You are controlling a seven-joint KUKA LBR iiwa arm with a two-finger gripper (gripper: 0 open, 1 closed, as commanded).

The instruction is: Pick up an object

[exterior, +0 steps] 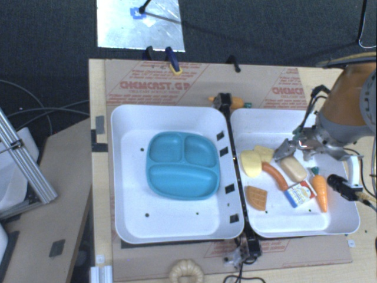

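The right bin (259, 119) holds several toy foods: a pale yellow piece (251, 163), a red-orange sausage (274, 175), a beige loaf-shaped piece (293, 168), an orange carrot (321, 191), a brown cracker-like wedge (257, 197) and a small red, white and blue carton (299, 194). My gripper (293, 148) hangs low over the bin's middle, just above the beige piece and next to the yellow one. Nothing shows between its fingers.
The left bin (126, 158) bears a blue divided plate (182, 164). The grey arm with its orange band (349, 102) comes in over the right bin's far right corner. A black divider with clips (233, 170) runs between the bins. Cardboard (194, 78) lies under both.
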